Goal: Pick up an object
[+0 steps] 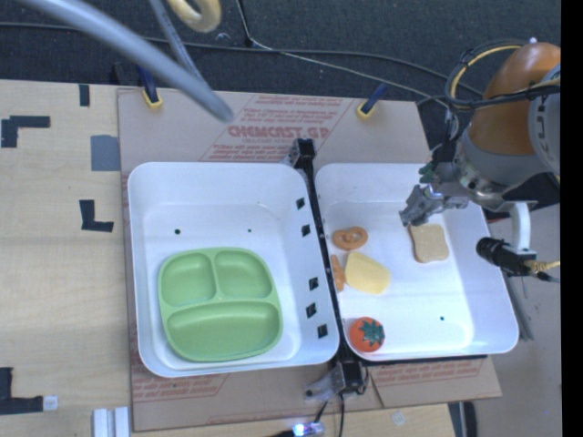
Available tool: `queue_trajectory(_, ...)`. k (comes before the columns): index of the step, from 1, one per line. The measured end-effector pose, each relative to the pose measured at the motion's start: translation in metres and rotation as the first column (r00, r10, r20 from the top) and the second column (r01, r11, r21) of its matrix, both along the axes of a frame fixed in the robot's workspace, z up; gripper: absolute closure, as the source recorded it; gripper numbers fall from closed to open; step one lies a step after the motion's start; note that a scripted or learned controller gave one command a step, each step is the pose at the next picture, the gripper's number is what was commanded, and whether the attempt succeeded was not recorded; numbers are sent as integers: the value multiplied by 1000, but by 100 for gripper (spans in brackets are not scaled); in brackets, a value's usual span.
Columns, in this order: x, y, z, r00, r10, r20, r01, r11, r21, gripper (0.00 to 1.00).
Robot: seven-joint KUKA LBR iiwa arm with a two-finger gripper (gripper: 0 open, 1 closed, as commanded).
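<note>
arm (524, 107) cut off at right edge | gripper (421, 206) fingers blurred, state unclear

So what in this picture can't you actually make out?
- The gripper over the right bin: too small and dark in the camera view to read its grip.
- The tan slice: whether the gripper touches it or hangs above it.
- The orange pieces by the yellow piece: partly hidden by the divider.
- The arm: cut off at the right edge.
</note>
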State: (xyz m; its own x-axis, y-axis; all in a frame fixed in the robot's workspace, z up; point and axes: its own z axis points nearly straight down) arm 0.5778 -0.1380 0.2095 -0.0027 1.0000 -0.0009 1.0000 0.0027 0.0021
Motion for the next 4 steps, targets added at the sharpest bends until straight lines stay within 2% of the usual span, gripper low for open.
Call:
queue_trajectory(1, 1, 0, 17, 1000, -1, -4, 1, 1000, 1, 100)
queue_trajectory(3, 28, 116, -2, 1000, 5, -7, -5, 1000, 2, 100)
queue_trajectory(4, 39, 172, 10, 1000, 5, -5, -5, 1000, 2, 100)
